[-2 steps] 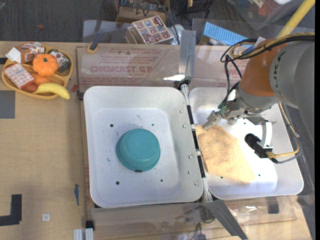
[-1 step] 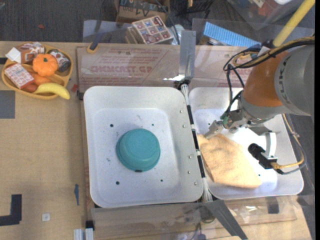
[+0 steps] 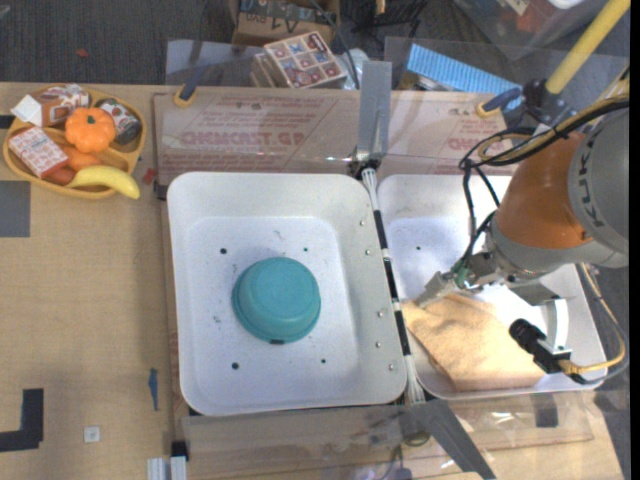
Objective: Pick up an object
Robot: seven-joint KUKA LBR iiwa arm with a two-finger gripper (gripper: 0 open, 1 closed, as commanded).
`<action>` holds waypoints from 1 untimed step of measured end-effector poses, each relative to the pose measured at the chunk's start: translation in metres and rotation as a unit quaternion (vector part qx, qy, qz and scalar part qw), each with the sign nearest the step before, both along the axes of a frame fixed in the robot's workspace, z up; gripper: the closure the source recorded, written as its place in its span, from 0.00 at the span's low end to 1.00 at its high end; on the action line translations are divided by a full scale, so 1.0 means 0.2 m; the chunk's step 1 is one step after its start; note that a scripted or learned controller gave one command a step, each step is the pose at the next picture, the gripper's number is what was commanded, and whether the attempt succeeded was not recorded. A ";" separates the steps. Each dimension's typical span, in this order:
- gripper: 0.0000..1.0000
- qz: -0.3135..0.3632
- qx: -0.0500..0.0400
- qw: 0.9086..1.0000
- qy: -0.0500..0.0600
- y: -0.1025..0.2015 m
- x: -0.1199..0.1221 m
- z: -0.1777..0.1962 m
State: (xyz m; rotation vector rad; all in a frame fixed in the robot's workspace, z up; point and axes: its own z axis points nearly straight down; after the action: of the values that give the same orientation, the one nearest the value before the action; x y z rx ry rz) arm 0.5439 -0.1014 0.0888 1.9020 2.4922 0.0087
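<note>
- Gripper (image 3: 452,286) low in right bin (image 3: 430,218), just at upper-left corner of tan sponge (image 3: 478,346).
- Sponge stretching down-right from there.
- Grip state probably hidden; cannot tell.

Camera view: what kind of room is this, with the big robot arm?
Probably a robot lab or workshop. A grey and orange arm reaches over two white bins, there is a bowl of toy food for practice, and boxes and clutter sit behind the bench.
</note>
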 end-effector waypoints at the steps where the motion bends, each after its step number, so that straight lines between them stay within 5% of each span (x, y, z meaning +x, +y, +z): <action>1: 0.00 -0.039 -0.001 0.999 0.003 0.06 0.27 0.48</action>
State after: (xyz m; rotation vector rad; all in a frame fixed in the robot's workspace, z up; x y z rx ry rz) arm 0.5987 -0.0895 0.1858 2.0007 2.4177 0.0014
